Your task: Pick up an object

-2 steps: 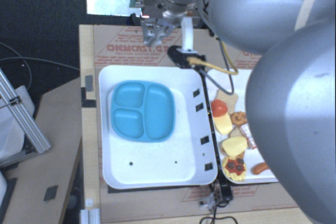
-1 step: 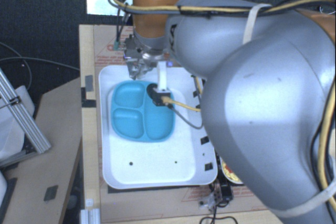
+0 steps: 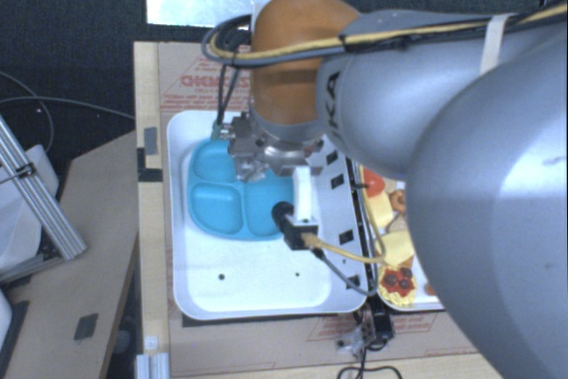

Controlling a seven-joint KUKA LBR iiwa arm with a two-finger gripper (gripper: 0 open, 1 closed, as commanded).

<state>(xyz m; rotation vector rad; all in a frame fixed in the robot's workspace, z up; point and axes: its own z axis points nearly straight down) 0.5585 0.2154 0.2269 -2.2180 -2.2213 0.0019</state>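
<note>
White left bin (image 3: 191,280) holds a blue tray (image 3: 213,195) — hand (image 3: 253,164) above it, grip unclear.

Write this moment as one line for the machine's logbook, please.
arm: reaching over left bin | claw: above blue divided tray | lift: not seen | right bin: mixed items, partly hidden

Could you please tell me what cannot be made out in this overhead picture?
- End effector: the wrist above hides its fingers.
- Blue divided tray in the left bin: right part covered by the arm.
- Right bin: mostly under the arm; its yellow and red items are too small to identify.
</note>
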